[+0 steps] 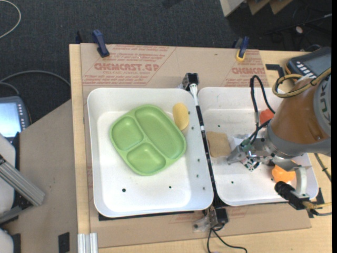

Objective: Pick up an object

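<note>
My gripper [239, 156] hangs low in the right bin [231, 190], its tip just right of a flat tan piece [217, 143] that lies by the bin's left wall. An orange object [283, 174] lies near the bin's right side, partly under the arm, and a bit of orange-red [267, 115] peeks out behind the arm. In the left bin [105, 188] rests a green divided plate [148, 139] with a yellow rounded object [180, 115] at its upper right edge.
The arm's orange wrist band [297, 121] and grey body cover much of the right bin's right half. Black cables [256, 96] loop over its far side. Clamps [100, 42] hold the cardboard-covered bench at the back.
</note>
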Tool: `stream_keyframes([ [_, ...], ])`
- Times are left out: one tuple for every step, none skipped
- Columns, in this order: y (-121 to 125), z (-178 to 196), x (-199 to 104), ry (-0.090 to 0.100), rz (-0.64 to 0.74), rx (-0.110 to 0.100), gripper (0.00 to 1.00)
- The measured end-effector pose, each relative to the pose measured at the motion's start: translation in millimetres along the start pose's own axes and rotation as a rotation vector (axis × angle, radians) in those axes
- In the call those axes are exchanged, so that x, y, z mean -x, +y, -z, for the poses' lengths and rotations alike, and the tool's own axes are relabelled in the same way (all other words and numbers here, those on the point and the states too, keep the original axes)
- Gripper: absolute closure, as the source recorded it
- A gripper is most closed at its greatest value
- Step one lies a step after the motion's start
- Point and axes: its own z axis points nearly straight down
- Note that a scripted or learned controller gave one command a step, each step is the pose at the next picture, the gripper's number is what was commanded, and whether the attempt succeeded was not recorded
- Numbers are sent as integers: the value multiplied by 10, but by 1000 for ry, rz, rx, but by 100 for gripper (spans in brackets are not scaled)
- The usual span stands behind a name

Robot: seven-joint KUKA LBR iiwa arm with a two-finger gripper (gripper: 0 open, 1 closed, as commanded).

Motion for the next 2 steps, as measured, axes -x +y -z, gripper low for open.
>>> stream_keyframes([
  [1, 105, 50, -9, -7, 5, 100],
  [610, 790, -509, 4, 0, -21, 100],
])
